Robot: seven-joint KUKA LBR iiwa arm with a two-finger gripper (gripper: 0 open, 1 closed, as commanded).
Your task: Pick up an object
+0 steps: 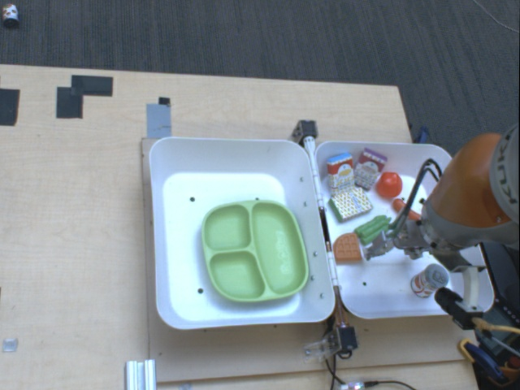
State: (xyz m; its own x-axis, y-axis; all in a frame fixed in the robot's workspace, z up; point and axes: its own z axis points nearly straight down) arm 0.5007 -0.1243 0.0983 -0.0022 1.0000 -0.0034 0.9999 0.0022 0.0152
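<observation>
The right bin (pixel 382 299) holds several small items. At its back are a blue and red carton (pixel 340 166), a purple box (pixel 372 159) and a red ball-like item (pixel 390 184). A checkered pouch (pixel 351 204) lies near the left wall, with a green item (pixel 370 228) and a brown toast-like piece (pixel 348 249) below it. My gripper (pixel 380 245) is low in this bin, right beside the green item and just right of the brown piece. Whether it touches either is unclear. A small can (pixel 426 281) lies to the right of the gripper.
The left bin (pixel 175 218) holds a green divided plate (pixel 254 250). My arm's orange band (pixel 475 185) covers the right bin's right side. A small orange item (pixel 404 208) peeks out by the arm. Black cables run along the bin's right edge.
</observation>
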